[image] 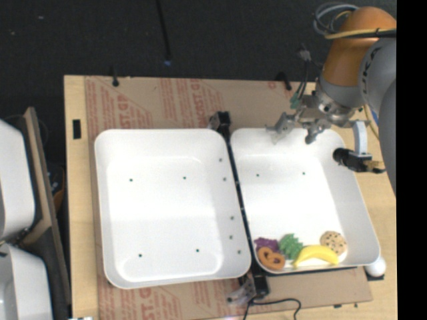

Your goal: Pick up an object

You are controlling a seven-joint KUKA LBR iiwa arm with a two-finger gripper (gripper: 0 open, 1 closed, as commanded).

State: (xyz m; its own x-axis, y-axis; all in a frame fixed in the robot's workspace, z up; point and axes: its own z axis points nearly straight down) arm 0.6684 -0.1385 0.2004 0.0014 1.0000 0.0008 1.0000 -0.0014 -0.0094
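Several small toy foods lie along the near edge of the right bin [347, 192]: a purple grape bunch [266, 244], an orange pretzel [271, 259], a green leafy piece [291, 245], a yellow banana [315, 255] and a tan cookie [333, 243]. My gripper [296, 131] hangs over the far edge of the right bin, well away from the toys. Its two fingers are spread apart with nothing between them.
The left bin [107, 179] sits beside the right one, with a black clip [219, 121] at the far end of the seam between them. Both bins rest on a cardboard sheet [153, 102]. A black fitting [348, 158] sits at the right bin's right rim.
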